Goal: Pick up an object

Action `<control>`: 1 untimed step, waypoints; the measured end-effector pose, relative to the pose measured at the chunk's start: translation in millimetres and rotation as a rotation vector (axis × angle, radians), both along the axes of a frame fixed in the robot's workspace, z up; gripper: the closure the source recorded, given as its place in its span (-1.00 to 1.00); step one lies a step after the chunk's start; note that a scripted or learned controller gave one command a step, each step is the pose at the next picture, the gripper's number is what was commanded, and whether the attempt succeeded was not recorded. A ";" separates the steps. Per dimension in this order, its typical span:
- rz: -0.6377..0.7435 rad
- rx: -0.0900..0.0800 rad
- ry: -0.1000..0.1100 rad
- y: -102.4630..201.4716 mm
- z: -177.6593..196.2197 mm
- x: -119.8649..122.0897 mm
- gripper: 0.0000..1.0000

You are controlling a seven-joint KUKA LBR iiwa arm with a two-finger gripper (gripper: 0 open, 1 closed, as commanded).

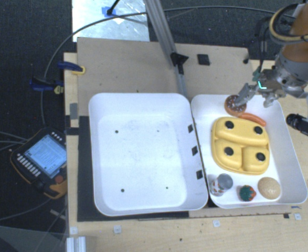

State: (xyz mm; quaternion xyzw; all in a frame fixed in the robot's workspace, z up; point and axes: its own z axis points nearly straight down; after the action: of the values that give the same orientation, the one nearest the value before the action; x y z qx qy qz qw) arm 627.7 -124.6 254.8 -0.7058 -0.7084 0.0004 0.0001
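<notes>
Overhead, the jaws (255, 94) hang spread above the right bin's (295, 156) far edge, beside a brown doughnut (234, 105). Nearby lie an orange carrot (252, 118) and a yellow tray (241, 144).

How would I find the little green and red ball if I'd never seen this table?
Look in the right-hand shallow white bin, along its near edge, below the big yellow plastic block with black dots. The small green and red ball sits between a grey and white cup-like piece and a tan egg-shaped object; it alone is green.

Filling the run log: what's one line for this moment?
gripper above right bin far edge | nearest: brown donut | nothing seen held | left bin
</notes>
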 end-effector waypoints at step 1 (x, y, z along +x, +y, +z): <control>0.000 0.000 -0.003 0.1 1.4 0.7 -1.00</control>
State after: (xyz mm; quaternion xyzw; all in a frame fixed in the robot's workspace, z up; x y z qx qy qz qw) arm 628.4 -124.5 256.2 -0.7057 -0.7085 -0.0005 -0.0010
